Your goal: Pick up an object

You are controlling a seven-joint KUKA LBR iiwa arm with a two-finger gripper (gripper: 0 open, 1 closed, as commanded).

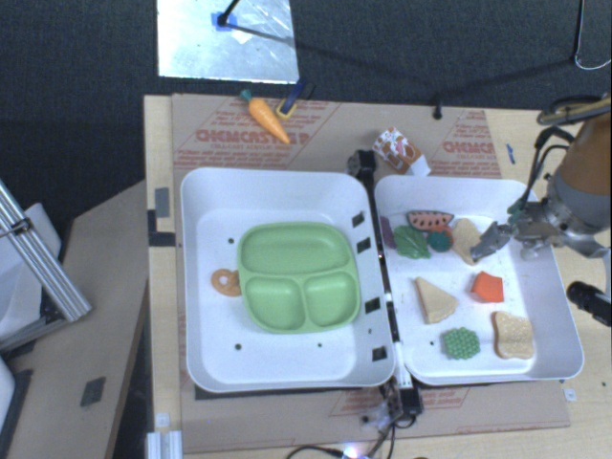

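Note:
The right bin (564,314) holds several toy foods. A watermelon slice (429,221), a green leaf (411,243) and a small teal piece (440,241) lie at its back left. A pale bread piece (465,237) sits beside them. A red-orange block (488,287), a tan wedge (436,300), a green broccoli (461,342) and a toast slice (513,335) lie nearer the front. My gripper (507,247) hangs over the bin's back right, just right of the bread piece and above the block. Its fingers are open, with nothing between them.
The left bin (206,256) holds a green divided plate (298,275) and a small tan ring (226,282). Behind the bins lie an orange carrot (268,120) and a small wrapped snack (397,149). A foil sheet (227,27) lies farther back.

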